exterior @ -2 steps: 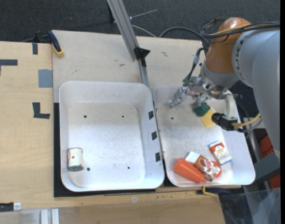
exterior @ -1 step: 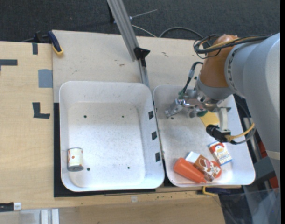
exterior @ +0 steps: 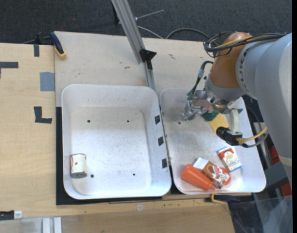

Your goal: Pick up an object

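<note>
Nearest, in the near end of the R bin (exterior: 187,144), three things lie close together: an orange carrot-shaped piece (exterior: 196,177) lying on its side, a brown-red packet (exterior: 217,174) touching its right side, and a small white carton (exterior: 229,158) w/ red & blue print just beyond the packet, near the bin's right wall. In the L bin (exterior: 114,130), a small can (exterior: 78,165) sits alone in the near-left corner, well apart from everything else. Farther back, the hand (exterior: 189,111) is down in the far part of the R bin, near the wall btwn the two bins and well apart from the three things at the near end. Can't tell whether the hand is open or closed, or whether it has hold of anything. The grey arm (exterior: 255,67) w/ its orange band comes in from the right above it. Beyond the bins, on the far worktop (exterior: 90,62), a slanted metal rail (exterior: 129,25) rises, and a blue & yellow clamp (exterior: 57,43) sits at the far-left corner.
</note>
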{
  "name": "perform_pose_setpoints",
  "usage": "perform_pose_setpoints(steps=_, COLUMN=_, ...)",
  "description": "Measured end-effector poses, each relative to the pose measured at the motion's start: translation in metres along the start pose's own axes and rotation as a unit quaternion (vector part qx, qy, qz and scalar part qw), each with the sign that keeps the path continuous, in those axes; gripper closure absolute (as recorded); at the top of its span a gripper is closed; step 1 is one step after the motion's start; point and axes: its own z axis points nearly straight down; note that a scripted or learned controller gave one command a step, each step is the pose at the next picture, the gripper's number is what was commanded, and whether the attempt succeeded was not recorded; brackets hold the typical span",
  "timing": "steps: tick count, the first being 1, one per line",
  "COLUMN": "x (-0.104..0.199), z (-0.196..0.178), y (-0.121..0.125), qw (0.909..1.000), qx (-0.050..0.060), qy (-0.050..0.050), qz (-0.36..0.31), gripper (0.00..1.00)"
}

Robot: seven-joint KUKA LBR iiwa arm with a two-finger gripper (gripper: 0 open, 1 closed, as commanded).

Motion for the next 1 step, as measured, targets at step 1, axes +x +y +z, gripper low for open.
perform_pose_setpoints(steps=1, x=0.0036, z=-0.0630, y=-0.0002, qw=1.0000, qx=-0.004, qy=0.000, qz=0.000, gripper=1.00)
